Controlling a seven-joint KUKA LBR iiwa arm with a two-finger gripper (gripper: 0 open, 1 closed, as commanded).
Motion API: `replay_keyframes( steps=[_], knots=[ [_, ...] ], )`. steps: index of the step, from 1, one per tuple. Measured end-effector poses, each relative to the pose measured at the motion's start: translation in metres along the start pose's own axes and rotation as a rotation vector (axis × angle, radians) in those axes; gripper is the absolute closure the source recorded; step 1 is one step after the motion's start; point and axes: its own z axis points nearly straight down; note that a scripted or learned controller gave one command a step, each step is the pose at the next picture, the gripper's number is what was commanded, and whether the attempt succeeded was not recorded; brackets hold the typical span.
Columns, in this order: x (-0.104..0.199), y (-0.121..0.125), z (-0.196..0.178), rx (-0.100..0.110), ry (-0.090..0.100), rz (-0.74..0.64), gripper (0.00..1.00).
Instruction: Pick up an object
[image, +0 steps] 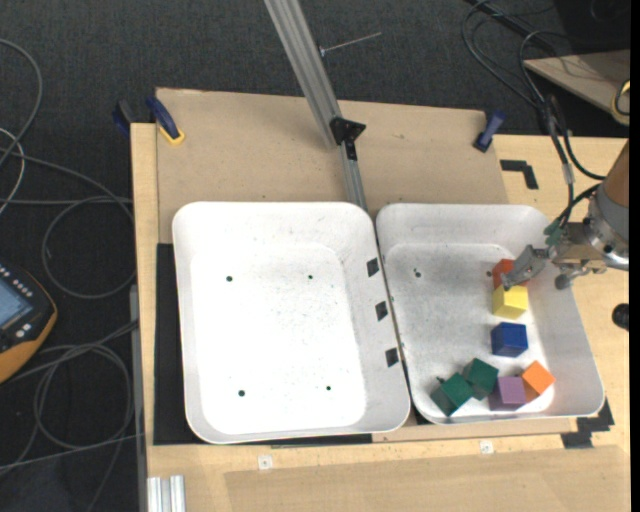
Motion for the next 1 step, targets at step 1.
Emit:
replay_keyframes(
  steps=[1],
  knots=[
    [0.0077, -0.0013, 0.0452, 0.001, 0.0, 0.001, 0.0]
  ],
)
